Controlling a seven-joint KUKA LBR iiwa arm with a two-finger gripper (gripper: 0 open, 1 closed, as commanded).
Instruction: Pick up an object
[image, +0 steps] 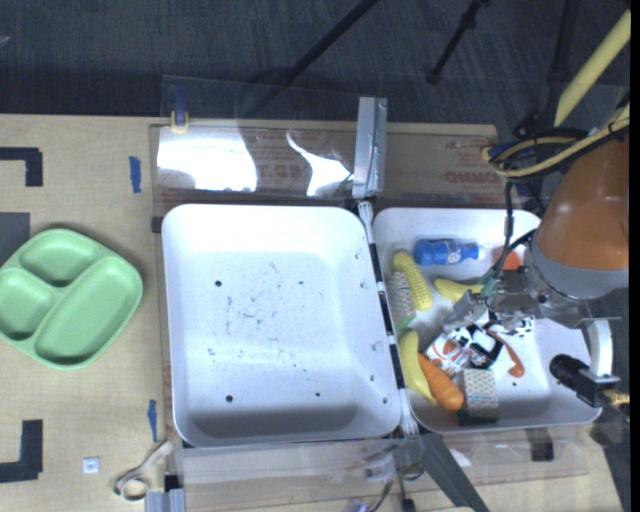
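Observation:
The right bin holds a heap of toy items: a blue bottle, a corn cob, a yellow banana, an orange carrot, a small yellow piece and a grey patterned block. My gripper reaches in from the right and hangs low over the middle of that heap, just above the carrot and beside a thin orange piece. The black-and-white parts at its tip blend with the clutter beneath.
The left bin lies beside the right one, split from it by a narrow rim. A green divided plate rests on the bench at far left. The orange band of the arm looms over the right bin's far right side.

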